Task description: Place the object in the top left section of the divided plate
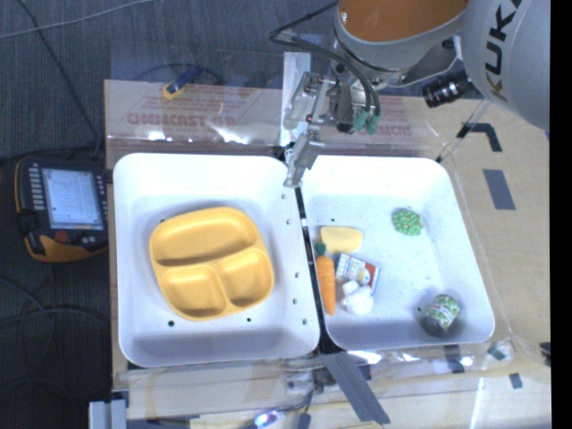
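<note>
Hovering over the rim between the two bins, the gripper is hanging near the back edge; whether its tips are spread or pressed together I cannot tell, and nothing is visibly caught between them. Candidate objects are lying in the right bin: a carrot and a yellow block. For a clean pick, it should be descending squarely over one item, well clear of neighbours. The yellow divided plate is waiting in the left bin.
</note>
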Available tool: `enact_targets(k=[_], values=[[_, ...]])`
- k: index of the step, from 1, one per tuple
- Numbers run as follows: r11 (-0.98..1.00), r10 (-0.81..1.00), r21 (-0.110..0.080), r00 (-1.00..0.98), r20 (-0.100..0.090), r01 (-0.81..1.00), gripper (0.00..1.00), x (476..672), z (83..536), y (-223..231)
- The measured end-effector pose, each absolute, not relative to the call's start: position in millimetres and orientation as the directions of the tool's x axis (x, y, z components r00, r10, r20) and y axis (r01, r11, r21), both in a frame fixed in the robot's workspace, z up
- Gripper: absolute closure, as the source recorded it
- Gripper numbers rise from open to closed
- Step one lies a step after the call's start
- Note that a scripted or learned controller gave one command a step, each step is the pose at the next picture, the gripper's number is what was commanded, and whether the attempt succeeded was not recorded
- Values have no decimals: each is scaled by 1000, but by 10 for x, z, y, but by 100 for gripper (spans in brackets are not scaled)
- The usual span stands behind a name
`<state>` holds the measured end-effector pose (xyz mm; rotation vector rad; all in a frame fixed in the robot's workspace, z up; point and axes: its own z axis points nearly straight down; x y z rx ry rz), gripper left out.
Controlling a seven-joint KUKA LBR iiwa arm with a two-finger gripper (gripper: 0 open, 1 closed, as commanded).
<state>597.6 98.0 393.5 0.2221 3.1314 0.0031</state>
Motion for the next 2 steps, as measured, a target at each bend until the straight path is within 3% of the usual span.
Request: enact_targets(k=[2], values=[[990, 141, 2, -990, -3, 141, 0, 5976, 3937, 979]])
